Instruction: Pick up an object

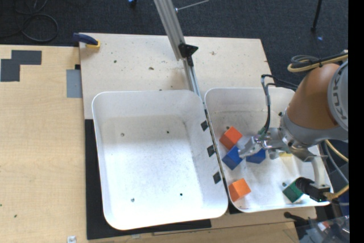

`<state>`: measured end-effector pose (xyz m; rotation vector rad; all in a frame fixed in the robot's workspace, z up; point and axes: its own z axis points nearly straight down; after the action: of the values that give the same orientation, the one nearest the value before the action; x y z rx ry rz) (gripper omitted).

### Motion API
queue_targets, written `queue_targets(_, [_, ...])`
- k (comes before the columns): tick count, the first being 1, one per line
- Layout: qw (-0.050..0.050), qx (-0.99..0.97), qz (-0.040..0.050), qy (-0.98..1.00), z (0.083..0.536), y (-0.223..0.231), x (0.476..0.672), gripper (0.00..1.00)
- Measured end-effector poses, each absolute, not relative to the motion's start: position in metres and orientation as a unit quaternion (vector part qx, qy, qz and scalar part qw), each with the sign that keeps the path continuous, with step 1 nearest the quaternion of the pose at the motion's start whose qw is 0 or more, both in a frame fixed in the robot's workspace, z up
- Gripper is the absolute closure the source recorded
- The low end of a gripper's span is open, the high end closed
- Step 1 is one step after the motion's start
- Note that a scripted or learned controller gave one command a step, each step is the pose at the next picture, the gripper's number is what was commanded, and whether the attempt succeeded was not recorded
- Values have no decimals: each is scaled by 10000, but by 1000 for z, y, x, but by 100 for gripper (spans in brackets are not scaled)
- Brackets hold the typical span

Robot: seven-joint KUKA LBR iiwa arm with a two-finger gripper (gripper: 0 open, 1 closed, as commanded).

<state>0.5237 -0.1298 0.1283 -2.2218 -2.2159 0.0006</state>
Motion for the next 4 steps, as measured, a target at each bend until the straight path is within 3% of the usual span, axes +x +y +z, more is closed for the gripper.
queue_targets(1, [-76, -7077, -51, -7065, 122, -133, 529, 0])
queue_targets(2, [-45, -7101, -45, -7041, 129, -133, 528, 100])
queue_targets(4, [-11, -7073, -5, -7069, 221, -144, 531, 100])
